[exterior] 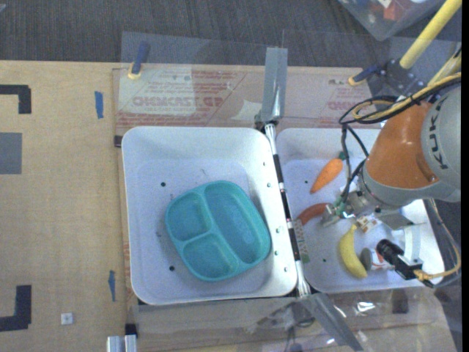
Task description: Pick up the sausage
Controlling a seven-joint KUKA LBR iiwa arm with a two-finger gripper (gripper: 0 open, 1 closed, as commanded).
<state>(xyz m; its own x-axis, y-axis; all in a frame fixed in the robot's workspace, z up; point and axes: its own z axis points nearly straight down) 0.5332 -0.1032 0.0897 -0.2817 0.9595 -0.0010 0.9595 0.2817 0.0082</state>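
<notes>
The sausage (311, 212), a short reddish-brown piece, lies in the right bin (293, 169) near its left wall. Its right end runs under my gripper (343, 216), which hangs low just to the right of it. The view does not settle whether the gripper touches the sausage. The grey arm with its orange band (399, 152) reaches in from the right above the bin.
An orange carrot (327, 174) lies behind the sausage, and a yellow banana (352, 254) lies in front of the gripper. The left bin (143, 160) holds a teal divided plate (217, 229). A narrow wall separates the two bins.
</notes>
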